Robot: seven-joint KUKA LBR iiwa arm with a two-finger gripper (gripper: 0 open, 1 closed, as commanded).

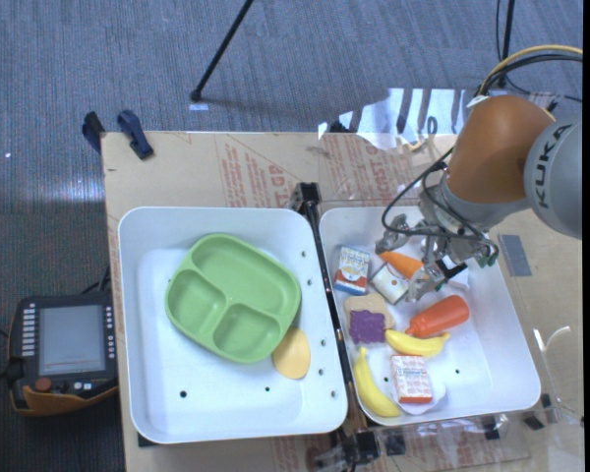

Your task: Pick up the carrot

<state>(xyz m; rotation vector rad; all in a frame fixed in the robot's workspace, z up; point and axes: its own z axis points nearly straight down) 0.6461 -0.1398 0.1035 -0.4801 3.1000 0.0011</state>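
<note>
The carrot (404, 262), a small orange tapered toy, lies in the upper middle of the right bin (511, 362). My gripper (428, 262) hangs low over that bin, right beside the carrot's right end and partly over it. Whether it touches the carrot is not visible. The wrist and its cables hide what is under it. The arm's orange band (492, 150) sits above, toward the back right.
Around the carrot lie a blue-and-white carton (352, 269), a white cube (389, 283), an orange-red elongated toy (439, 315), a purple slice (367, 326), two bananas (416, 342), and a red-and-white packet (411, 379). The left bin (147, 401) holds a green divided plate (233, 297) and a yellow piece (293, 355).
</note>
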